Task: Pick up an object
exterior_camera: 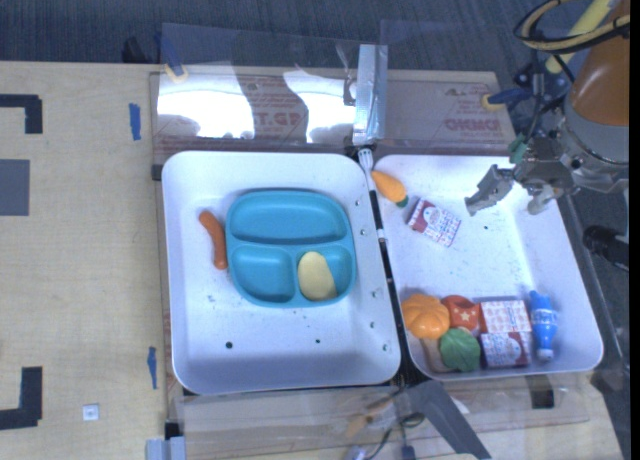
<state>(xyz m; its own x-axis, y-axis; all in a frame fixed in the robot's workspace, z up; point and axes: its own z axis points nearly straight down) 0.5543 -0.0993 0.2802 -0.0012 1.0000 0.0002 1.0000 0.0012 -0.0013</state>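
My gripper [515, 195] hangs over the upper right part of the right bin [500, 258], open, with nothing between its fingers. Left of it lie a small red-and-white packet [433, 222] and a toy carrot [389, 186] near the bin's top left corner. Along the bin's front edge sit an orange pumpkin-like toy [425, 316], a red toy [461, 310], a green toy [460, 349], a red-and-white box [504, 331] and a blue bottle [542, 325].
The left bin [190, 278] holds a blue divided tray [290, 216] with a yellow lemon-like toy [316, 275] in one compartment, and an orange sausage-like toy [213, 238] beside the tray. A metal post [369, 95] stands behind the bins.
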